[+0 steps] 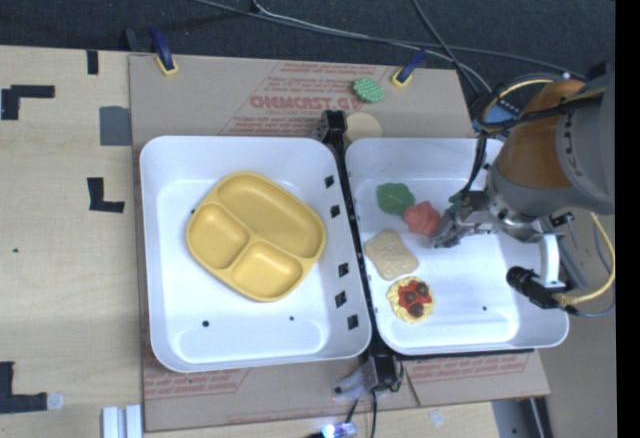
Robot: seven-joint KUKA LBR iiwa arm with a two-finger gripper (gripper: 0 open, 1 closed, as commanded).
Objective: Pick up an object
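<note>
While the arm (545, 151) leans in from the right of the camera view, your gripper (445, 234) is down low inside the right bin (500, 326), tip aimed toward the bin's middle. Nearest to it is the red piece (423, 217), a small chunky lump with no clear long axis, sitting just left of the gripper tip; touching or barely apart, you can't tell from this angle. How far the gripper is spread is not readable either: the tip is a dark blur against the white floor, and nothing is visibly between its two sides.

Look just up and left of the red piece and you've got the green piece (395, 195), a rounded blob lying slightly wider than tall, right beside the red one. Below them lies the tan cracker-like square (390, 253), set on a diagonal like a diamond, corners pointing up-left and down-right. Below that, near the bin's front wall, sits the round pizza-like disc (411, 299) with red and dark spots, flat on the floor.

Over in the left bin (170, 326) rests a yellow divided tray (256, 235), its long axis running from upper left to lower right. A green dotted bit (368, 89) lies on the cardboard on the tabletop behind the bins.
</note>
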